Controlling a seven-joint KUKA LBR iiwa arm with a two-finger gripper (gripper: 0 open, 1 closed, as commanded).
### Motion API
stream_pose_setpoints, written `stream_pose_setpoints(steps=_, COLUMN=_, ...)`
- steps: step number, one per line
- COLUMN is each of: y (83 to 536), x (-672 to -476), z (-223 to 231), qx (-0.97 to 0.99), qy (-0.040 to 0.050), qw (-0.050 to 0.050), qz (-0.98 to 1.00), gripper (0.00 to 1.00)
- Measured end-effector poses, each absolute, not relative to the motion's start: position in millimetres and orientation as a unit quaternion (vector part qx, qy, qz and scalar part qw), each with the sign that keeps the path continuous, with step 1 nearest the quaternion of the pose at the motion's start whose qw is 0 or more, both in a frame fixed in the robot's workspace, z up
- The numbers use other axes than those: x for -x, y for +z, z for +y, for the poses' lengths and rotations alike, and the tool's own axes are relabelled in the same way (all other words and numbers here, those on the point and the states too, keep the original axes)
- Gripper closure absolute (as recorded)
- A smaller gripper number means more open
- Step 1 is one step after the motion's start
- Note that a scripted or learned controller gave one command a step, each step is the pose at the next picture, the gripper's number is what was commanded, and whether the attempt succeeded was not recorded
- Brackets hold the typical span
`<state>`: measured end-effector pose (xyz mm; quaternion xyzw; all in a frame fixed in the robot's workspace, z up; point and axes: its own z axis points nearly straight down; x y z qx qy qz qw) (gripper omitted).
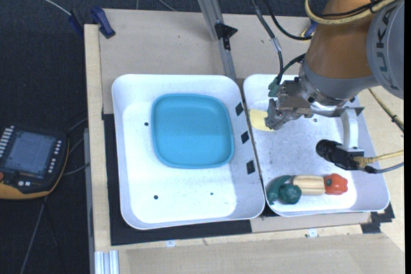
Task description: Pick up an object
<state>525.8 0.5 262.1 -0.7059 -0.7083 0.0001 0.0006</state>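
1. Yellow object (257,119) — pale and flat — lies against the left edge of the right bin (292,157), toward its far left corner. The gripper (277,119) sits low at the object's right side, and I cannot tell whether the two touch.
2. On my feed I cannot tell whether the gripper is open or closed — its tip is a dark cluster under the wrist.
3. Along the near edge of the right bin lies a wooden rod (309,185). A green lump (283,192) touches its left end, and a red piece (336,184) sits at its right end. All three are well apart from the gripper.
4. The left bin (136,202) carries a blue plate (192,130), lying flat and nearer that bin's right edge than its left.
5. Off the bench, on the dark floor at the view's left edge, lies a handheld pendant (29,157) with a screen.
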Motion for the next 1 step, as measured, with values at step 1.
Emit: stream_pose_setpoints(steps=1, y=260.6, x=-511.2, z=55.7, qx=0.705, qy=-0.0003, qw=0.0, qz=-0.709, gripper=1.0)
